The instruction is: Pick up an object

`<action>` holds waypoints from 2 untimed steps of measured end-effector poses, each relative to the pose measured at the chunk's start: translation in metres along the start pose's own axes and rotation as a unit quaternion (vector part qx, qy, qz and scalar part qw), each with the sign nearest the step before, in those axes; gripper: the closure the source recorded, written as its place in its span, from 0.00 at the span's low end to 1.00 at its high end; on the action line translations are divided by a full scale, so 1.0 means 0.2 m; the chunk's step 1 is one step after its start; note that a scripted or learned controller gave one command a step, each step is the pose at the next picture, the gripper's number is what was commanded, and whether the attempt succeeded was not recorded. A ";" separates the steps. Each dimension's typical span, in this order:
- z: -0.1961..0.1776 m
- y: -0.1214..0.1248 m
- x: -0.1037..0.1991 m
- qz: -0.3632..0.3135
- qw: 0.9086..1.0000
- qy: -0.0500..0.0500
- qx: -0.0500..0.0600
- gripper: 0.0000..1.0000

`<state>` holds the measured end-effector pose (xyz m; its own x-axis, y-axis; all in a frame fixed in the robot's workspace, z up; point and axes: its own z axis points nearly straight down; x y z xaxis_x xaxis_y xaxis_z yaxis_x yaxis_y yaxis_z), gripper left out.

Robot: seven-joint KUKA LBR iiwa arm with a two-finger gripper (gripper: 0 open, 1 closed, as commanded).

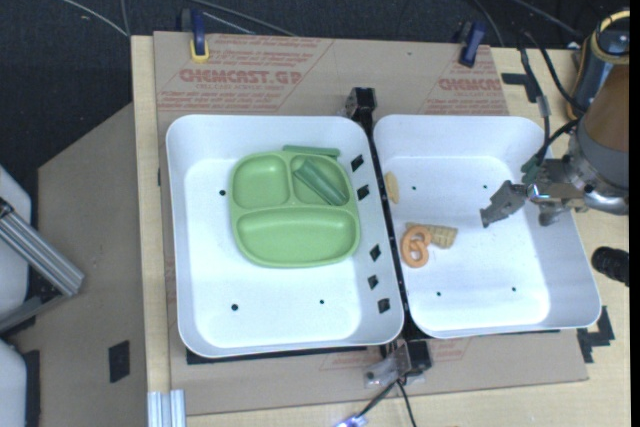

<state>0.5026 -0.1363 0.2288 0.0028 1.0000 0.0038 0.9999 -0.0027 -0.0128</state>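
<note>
Hand (503,205) hovers over right bin (560,295), well apart from pretzel (416,246) and tan scrap (442,236) near bin's left wall. Finger spread: we cannot tell. We judge best move: shift left, centre over pretzel, descend straight, close gently.

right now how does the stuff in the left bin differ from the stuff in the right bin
The left bin holds one large green divided plate with a green piece in a top compartment; the right bin holds small items: an orange pretzel touching a tan piece. The plate fills much of its bin; the pretzel sits low near the divider. The gripper hangs over the right bin. Both bins are shallow and white.
</note>
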 end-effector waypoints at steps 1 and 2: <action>-0.03 0.01 0.00 -0.002 1.000 -0.001 -0.006 0.00; 0.29 0.03 -0.01 -0.001 1.000 0.000 -0.003 0.00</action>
<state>0.5069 -0.1382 0.1714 0.0005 1.0000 0.0032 1.0000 -0.0005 -0.0077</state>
